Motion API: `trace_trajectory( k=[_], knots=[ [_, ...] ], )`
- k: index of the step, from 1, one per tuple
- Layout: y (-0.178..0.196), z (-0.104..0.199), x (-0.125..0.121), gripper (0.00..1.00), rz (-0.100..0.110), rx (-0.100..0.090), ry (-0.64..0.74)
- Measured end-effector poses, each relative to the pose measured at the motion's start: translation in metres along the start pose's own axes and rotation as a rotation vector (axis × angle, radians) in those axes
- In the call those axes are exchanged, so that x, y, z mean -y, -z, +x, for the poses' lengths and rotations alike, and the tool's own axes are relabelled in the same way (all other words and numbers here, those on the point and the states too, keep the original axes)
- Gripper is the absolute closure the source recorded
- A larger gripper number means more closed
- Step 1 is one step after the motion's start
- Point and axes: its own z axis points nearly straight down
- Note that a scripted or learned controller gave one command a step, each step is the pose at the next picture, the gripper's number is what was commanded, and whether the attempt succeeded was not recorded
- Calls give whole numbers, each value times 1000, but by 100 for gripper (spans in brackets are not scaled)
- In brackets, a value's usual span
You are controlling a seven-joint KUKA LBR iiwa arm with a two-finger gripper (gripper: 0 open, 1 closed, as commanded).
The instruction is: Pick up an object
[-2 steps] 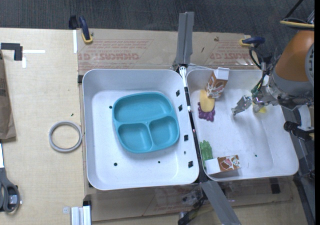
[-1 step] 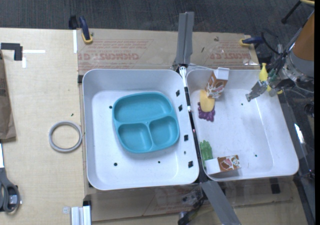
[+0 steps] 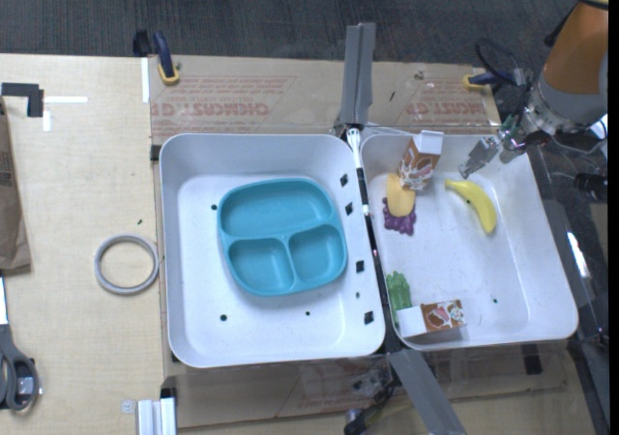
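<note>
Right bin point(image 3: 542, 259), banana point(image 3: 475, 203) (yellow), claw point(image 3: 481, 155) seemingly just above

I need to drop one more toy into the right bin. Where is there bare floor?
The right bin has bare floor below the banana, right of the small carton. The left side is crowded: upright carton, grapes, green piece.

Glossy blue plastic tray point(image 3: 282, 238), smooth white plastic bins point(image 3: 184, 259), pale matt wooden bench point(image 3: 77, 182).
</note>
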Motion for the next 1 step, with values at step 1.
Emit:
trace_trajectory(
  k=[1],
  knots=[
    [-62,16,29,0,2,-3,-196]
  ],
)
